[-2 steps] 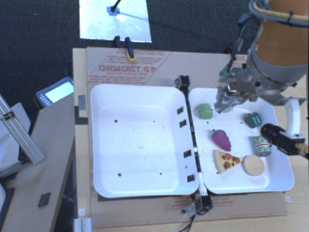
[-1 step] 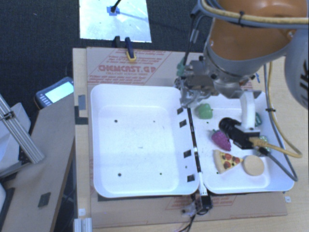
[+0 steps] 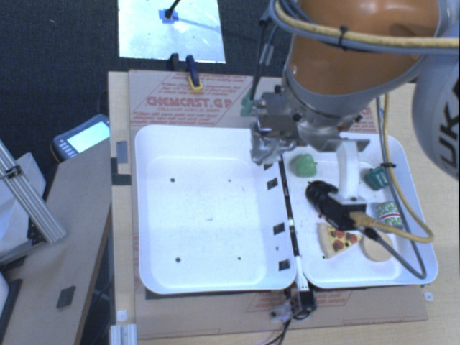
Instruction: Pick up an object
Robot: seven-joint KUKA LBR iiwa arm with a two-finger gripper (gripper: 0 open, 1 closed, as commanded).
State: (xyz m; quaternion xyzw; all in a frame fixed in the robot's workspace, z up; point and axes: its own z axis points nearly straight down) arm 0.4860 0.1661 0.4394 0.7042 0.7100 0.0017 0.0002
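Hand position: I am seeing the hand [image 3: 269,149] hanging at the far end of the seam where the left bin [image 3: 208,214] and the right bin [image 3: 359,280] meet, low over the rims.
Hand state: I cannot tell whether it is released or clenched; the arm's [image 3: 359,27] orange wrist is covering much of it from above.
Load: I am seeing nothing in the hand, so I am not counting anything as picked.
Candidates: all are lying in the right bin. A green lump [image 3: 304,165] is sitting just beside the hand, near the seam. A teal piece [image 3: 375,177] is resting toward the outer wall, and a small can [image 3: 388,212] is lying nearer the front on that same side. A pizza-slice toy [image 3: 338,240] is lying flat toward the front.
Progress: I am judging the task as barely begun, at the approach stage, with grasp and lift both left to do.
Likely target: I am guessing the green lump, being nearest.
Remaining: I am expecting the hand to need shifting over into the right bin, dropping onto one thing, closing on it and raising it clear.
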